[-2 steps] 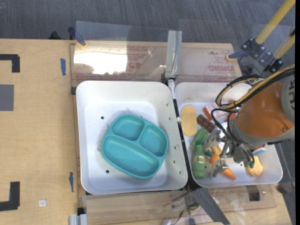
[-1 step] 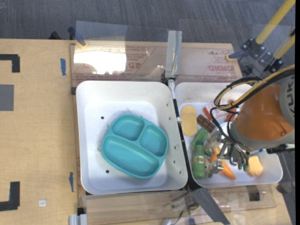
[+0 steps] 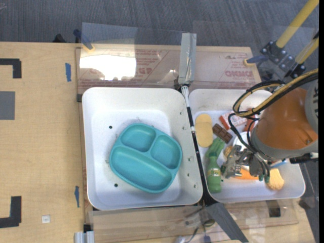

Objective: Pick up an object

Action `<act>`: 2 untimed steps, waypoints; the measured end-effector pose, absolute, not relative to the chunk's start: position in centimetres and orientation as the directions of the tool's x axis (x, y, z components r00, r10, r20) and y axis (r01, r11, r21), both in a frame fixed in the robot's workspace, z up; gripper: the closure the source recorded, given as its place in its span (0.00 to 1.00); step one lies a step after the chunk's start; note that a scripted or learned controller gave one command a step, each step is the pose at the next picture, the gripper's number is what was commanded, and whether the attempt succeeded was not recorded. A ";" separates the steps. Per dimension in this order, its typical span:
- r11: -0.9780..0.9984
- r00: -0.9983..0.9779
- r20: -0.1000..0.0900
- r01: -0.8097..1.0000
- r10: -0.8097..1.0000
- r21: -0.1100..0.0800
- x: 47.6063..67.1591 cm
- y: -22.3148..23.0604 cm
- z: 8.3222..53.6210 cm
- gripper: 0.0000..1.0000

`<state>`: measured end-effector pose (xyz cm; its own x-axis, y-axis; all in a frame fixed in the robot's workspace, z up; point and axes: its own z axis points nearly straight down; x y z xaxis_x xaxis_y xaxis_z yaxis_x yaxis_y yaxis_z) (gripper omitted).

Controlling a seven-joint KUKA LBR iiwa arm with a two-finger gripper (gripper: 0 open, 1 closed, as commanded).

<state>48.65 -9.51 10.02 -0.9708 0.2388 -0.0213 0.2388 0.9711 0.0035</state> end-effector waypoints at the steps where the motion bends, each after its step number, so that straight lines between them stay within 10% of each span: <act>1: 0.972 -0.972 -0.009 0.233 0.233 0.001 53.0 -11.9 20.9 1.00; 2: 0.973 -0.973 0.002 0.232 0.232 0.000 52.7 -11.8 20.4 0.00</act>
<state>52.72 -11.78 20.40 -0.9726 0.2324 0.0021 0.2324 0.9726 0.0000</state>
